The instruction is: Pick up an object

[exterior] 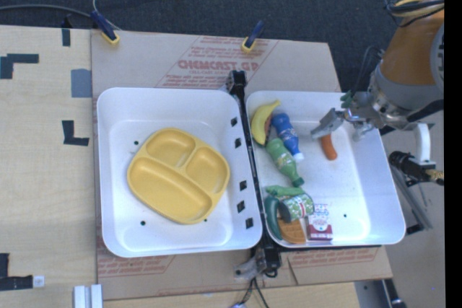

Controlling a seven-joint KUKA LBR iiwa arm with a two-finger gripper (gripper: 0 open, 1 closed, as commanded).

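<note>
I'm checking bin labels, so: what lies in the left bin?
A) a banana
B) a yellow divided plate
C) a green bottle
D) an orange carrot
B: the yellow divided plate lies alone in the left bin, while the other items sit in the right bin.

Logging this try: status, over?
Gripper over right bin, nothing between fingers. Carrot just below it. Bottles and banana to its left, clear.
</note>
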